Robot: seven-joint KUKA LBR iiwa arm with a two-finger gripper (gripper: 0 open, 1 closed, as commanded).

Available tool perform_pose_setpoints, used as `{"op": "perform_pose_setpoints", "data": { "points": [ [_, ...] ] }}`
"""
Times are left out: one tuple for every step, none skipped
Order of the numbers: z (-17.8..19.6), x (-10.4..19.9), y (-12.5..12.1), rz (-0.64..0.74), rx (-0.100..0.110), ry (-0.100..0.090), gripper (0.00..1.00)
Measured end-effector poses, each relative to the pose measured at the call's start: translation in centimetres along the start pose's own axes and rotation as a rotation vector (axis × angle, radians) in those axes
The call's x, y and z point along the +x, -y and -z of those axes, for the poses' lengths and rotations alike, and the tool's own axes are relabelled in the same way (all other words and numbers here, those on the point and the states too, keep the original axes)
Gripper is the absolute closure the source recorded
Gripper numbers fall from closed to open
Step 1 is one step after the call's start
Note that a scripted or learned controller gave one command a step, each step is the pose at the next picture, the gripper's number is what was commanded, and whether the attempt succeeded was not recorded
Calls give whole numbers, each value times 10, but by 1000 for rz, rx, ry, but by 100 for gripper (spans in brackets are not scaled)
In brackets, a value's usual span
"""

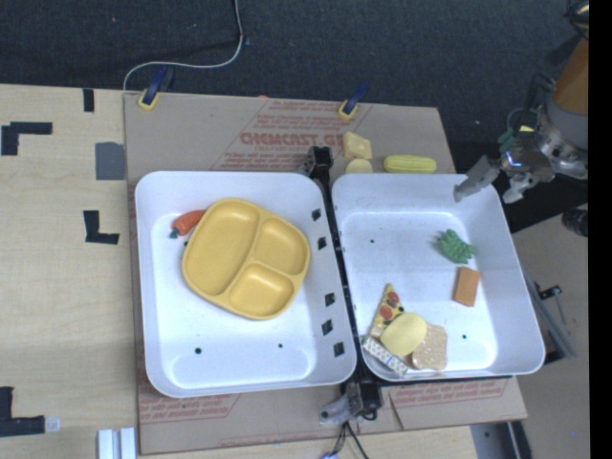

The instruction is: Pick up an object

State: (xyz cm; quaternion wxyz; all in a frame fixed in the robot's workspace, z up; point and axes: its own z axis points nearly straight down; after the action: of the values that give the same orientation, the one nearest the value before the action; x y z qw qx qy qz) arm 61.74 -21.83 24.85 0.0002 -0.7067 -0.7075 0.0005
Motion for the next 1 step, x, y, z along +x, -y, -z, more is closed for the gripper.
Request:
{"op": "perform_pose_setpoints", "data": {
  "points": [
    [-121,-4,-7,1,10,-2,0]
  ]
}}
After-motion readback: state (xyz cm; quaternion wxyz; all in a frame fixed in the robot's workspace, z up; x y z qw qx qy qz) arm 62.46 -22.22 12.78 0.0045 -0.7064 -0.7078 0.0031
